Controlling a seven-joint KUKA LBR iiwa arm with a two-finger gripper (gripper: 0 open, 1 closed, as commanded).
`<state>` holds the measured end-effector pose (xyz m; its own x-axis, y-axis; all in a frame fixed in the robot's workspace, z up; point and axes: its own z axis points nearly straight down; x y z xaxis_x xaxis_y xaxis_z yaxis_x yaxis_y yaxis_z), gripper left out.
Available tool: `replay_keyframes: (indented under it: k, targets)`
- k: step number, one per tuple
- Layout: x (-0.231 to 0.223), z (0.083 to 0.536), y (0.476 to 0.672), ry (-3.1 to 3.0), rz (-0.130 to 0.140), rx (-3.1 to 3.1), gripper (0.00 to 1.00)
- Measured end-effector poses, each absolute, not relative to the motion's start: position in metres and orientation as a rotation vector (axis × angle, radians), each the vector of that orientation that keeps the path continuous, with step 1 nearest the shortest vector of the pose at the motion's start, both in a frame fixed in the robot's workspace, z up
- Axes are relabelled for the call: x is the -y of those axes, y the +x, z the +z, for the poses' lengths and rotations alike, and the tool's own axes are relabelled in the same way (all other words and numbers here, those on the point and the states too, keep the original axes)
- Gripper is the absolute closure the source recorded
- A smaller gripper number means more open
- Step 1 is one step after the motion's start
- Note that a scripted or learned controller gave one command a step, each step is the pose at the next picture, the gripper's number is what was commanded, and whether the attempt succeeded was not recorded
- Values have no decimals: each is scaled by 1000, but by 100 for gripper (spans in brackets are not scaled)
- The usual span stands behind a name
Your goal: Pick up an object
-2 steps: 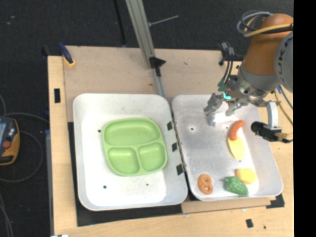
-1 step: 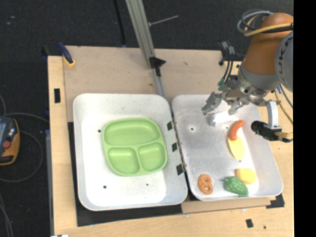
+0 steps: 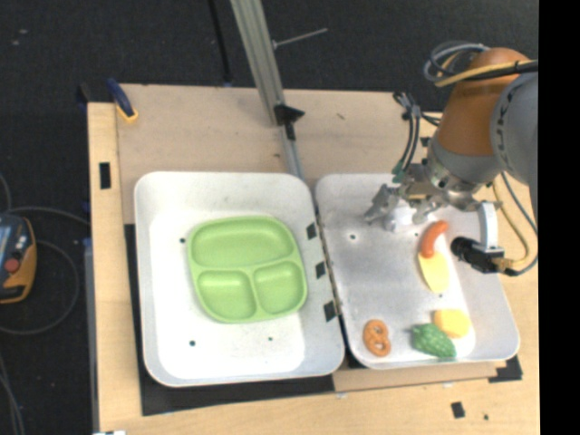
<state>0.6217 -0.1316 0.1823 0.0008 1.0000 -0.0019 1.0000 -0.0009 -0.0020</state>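
The grey metal hand (image 3: 391, 208) hangs low over the upper part of the right shallow white bin (image 3: 362, 261), at the end of the grey arm with its orange band (image 3: 471, 107) reaching in from the right; whether it is wide or narrow I cannot tell, and nothing can be seen held in it. Just right of it and slightly nearer lies a long yellow toy with an orange-red tip (image 3: 433, 256), on the bin floor. Along the near edge sit a small yellow block (image 3: 452, 322), a knobbly green toy (image 3: 432, 341) touching it, and an orange pretzel-shaped piece (image 3: 377, 336) a little to the left. The left shallow white bin (image 3: 163, 333) holds a light green plastic divided tray (image 3: 246, 267) with three compartments, lying flat. Both bins rest side by side on the pale wooden bench (image 3: 181, 125)
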Motion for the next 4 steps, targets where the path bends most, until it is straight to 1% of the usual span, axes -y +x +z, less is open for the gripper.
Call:
replay_keyframes:
  k: [1, 2, 3, 4]
  targets:
    - [132, 120, 618, -2222, 5, 2219, 0]
    - [133, 100, 618, -2226, 3, 2218, 0]
    - [134, 113, 620, -2231, -2, 2217, 100]
    - [133, 157, 623, -2225, -5, 2225, 100]
